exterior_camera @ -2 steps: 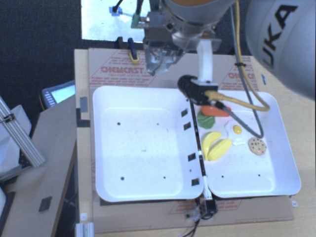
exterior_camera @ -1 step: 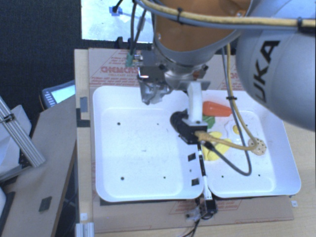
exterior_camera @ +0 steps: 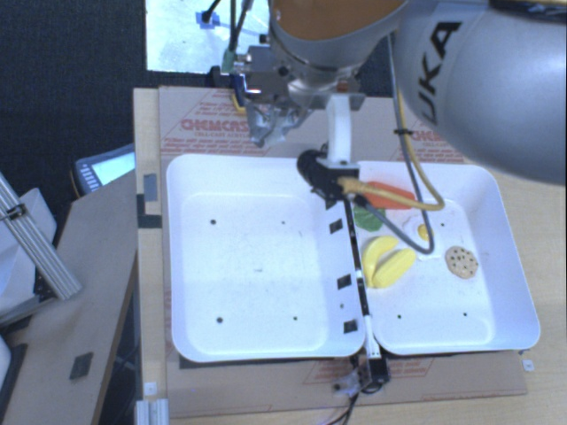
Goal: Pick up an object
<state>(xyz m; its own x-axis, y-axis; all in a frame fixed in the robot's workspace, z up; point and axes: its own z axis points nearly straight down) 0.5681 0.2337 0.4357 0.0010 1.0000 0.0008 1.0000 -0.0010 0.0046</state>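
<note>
Two white bins (exterior_camera: 257,326) | brown cardboard sheet (exterior_camera: 199,122) beneath | dark floor (exterior_camera: 71,60)

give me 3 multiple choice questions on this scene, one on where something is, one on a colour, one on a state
1. Where does the cookie lie?
A. left bin
B. right bin
C. on the cardboard

2. What colour is the banana?
A. yellow
B. blue
C. purple

3. How does the gripper stand relative to the bins?
A. pressed into the right bin's floor
B. lying in the left bin
C. raised above the left bin's far rim

Answers: 1 B, it rests on the right bin's floor. 2 A, plainly yellow. 3 C, it hangs over the cardboard edge.
</note>
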